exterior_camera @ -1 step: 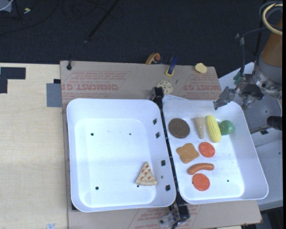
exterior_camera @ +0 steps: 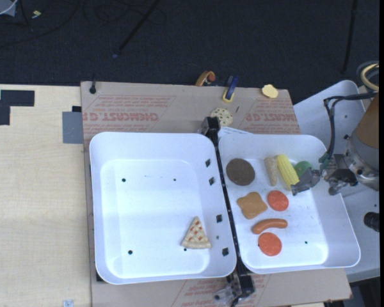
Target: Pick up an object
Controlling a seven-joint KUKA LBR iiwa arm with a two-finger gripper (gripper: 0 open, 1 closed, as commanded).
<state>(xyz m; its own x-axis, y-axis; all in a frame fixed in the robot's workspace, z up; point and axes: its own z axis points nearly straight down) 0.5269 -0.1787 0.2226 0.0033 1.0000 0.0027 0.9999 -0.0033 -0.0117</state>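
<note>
Gripper (exterior_camera: 320,179), fingers spread and holding nothing, hung low over right bin (exterior_camera: 336,235) at its right side, just beside green item (exterior_camera: 303,168) and corn cob (exterior_camera: 287,169). Same bin held brown disc (exterior_camera: 240,171), toast piece (exterior_camera: 251,204), sausage (exterior_camera: 269,225) and two red slices (exterior_camera: 278,201) (exterior_camera: 270,244). Left bin (exterior_camera: 147,171) held pizza wedge (exterior_camera: 196,234) near its lower right corner.

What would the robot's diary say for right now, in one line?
tool at right bin's right edge | nearest: corn | nothing held | pizza alone in left bin
</note>
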